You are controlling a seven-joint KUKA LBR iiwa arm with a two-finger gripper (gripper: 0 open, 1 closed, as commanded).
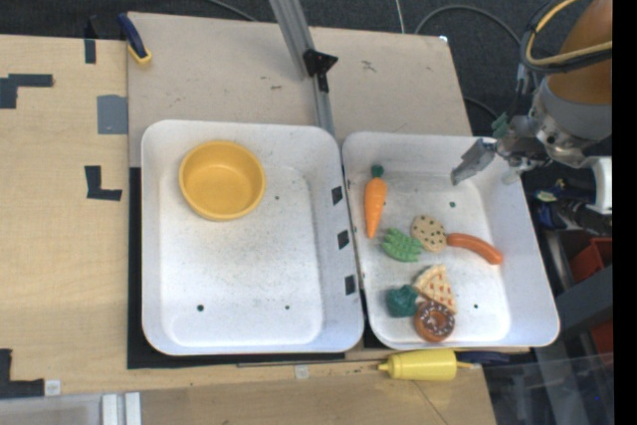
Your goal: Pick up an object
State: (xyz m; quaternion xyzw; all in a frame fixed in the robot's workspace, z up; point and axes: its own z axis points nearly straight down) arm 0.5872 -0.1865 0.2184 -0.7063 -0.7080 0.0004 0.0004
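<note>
The arm comes in from the right, and the jaws (476, 161) hang over the upper right corner of the right bin (523, 214), angled down toward the bin floor. How far apart they stand I cannot tell, and nothing shows between them.

Below and left of the jaws lie the toys. The carrot (374, 202) lies upright along the bin's left side. The sausage (475, 247) is the nearest thing to the jaws, lying below them and apart from them. Just left of it sits the cookie (429, 232), touching the green leaf (401, 245). Farther down come the pizza slice (435, 286), the dark green piece (401, 301) and the donut (434, 321), bunched near the front wall.

The left bin (159, 244) holds a yellow bowl (222, 178) in its upper left. A yellow bottle (423, 366) lies on the counter (60, 214) at the right bin's front edge.
</note>
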